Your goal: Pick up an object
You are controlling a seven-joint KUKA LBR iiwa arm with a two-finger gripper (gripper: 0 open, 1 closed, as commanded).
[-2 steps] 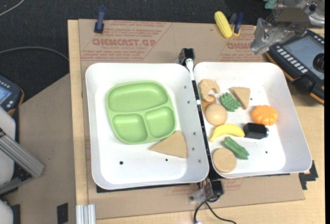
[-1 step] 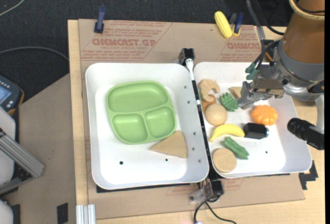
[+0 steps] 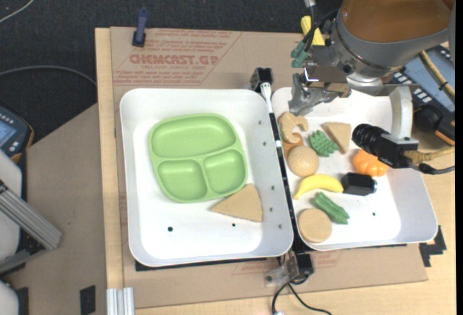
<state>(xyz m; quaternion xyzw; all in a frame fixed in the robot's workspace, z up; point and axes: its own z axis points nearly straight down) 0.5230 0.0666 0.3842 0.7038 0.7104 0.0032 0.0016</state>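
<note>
Over on the left, a green divided plate [image 3: 196,156] and a tan wedge [image 3: 239,204] are sat in the left bin [image 3: 137,183]. Toy food is piled in the right bin [image 3: 405,216]: a banana [image 3: 317,185], a round bun [image 3: 303,160], green veg [image 3: 331,208], an orange piece [image 3: 369,162]. The claw [image 3: 302,105] is hung at that bin's top-left corner; how wide it's spread can't be made out.

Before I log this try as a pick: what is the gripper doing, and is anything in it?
Gripper: low over the far end of the right bin, just above the toy food; grip state cannot be told, nothing visibly held.
</note>
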